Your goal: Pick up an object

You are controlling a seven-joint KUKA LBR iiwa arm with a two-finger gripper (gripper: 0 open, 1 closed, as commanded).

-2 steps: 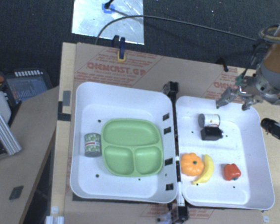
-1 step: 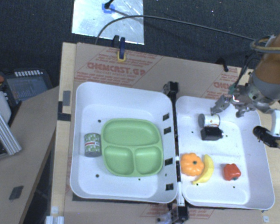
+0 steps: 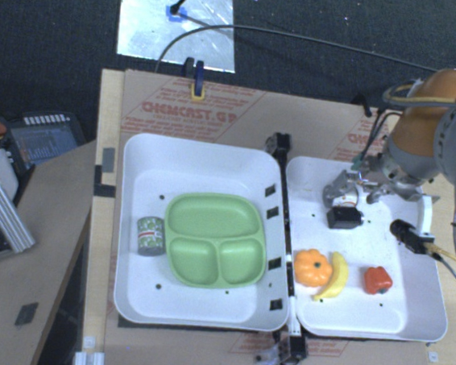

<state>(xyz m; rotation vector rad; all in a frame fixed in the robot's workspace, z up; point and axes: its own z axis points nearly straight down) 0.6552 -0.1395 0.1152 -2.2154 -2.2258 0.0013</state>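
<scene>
In the right bin (image 3: 420, 319) lie an orange pumpkin-like fruit (image 3: 312, 268), a yellow banana (image 3: 334, 277) touching it, and a red pepper (image 3: 376, 280) further right. My gripper (image 3: 343, 216) hangs over the bin's back part, above and behind the banana and apart from all three objects. Nothing shows between its dark fingertips. The grey arm with its orange band (image 3: 430, 110) comes in from the right.
The left bin (image 3: 140, 209) holds a green divided tray (image 3: 212, 239) and a small can (image 3: 150, 235) beside the tray's left edge. A black divider with clips (image 3: 282, 224) runs between the bins. A teach pendant (image 3: 42, 142) lies off the bench's left.
</scene>
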